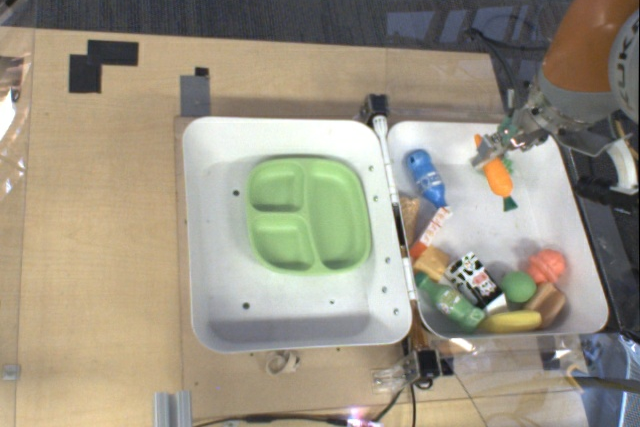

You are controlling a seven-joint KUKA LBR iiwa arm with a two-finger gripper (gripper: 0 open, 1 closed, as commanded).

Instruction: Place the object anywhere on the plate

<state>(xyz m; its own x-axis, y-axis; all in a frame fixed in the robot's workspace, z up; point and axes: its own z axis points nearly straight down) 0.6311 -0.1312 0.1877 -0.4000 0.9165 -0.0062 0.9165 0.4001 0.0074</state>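
**A:** Nearest us, what sits at the front of the right bin (580, 245)?

**B:** A yellow banana (512, 321) lies along the front wall of that bin, with a green ball (518, 287) and a peach-coloured ball (547, 265) just behind it, and a black-and-white cow-patterned carton (475, 281) beside them.

**A:** And the carrot?

**B:** The orange carrot (498, 177) is at the back of the right bin, tilted, its green tip toward the front. A blue bottle (425, 174) lies in the same bin, on the side nearer the left bin (215, 315).

**A:** Where is the gripper?

**B:** The gripper (497, 151) hangs over the back of the right bin, touching or just above the carrot's top end. I cannot tell how its jaws stand, or whether they pinch the carrot.

**A:** The plate?

**B:** The green divided plate (306, 215) rests in the middle of the left bin, well apart from the carrot.
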